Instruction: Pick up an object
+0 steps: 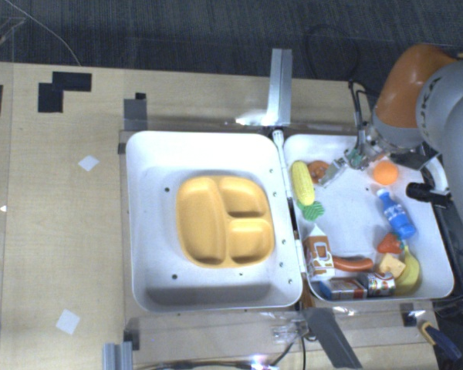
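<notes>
The hand (353, 159) hangs low over the right bin (347, 230), beside an orange ball (385, 173). Whether it grips anything, I cannot tell. A yellow tray (224, 220) fills the left bin (150, 230).

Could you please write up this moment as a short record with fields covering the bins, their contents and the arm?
left bin: holds a yellow divided tray
right bin: holds toy food and small packages
along its left wall: corn cob
near its far right: orange ball, blue bottle just below it
near corner: banana, sausage, cans
arm: reaching in from the right over the right bin's far corner
pincer: low over the far end of the right bin, nothing seen held
</notes>
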Available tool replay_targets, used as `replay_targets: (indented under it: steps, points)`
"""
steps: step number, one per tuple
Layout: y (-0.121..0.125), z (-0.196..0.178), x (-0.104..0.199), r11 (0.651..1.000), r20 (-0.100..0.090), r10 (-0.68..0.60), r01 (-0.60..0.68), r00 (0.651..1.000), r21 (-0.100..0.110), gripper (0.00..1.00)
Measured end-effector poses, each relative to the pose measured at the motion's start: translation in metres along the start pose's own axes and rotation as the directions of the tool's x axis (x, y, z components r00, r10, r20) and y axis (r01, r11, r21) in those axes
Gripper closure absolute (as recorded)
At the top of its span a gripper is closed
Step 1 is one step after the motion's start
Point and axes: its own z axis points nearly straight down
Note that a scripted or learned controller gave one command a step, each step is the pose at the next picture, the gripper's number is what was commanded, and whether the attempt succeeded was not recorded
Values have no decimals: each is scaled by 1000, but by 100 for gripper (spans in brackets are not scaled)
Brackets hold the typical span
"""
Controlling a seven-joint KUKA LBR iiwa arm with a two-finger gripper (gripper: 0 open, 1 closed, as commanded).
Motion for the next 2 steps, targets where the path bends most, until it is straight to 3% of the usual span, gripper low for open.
replay_targets:
  steps: [1, 2]
  points:
    - [-3, -11, 5, 994, 1, -113, 113, 994, 0, 0]
    - [13, -2, 16, 985, 4, -170, 170, 985, 18, 0]
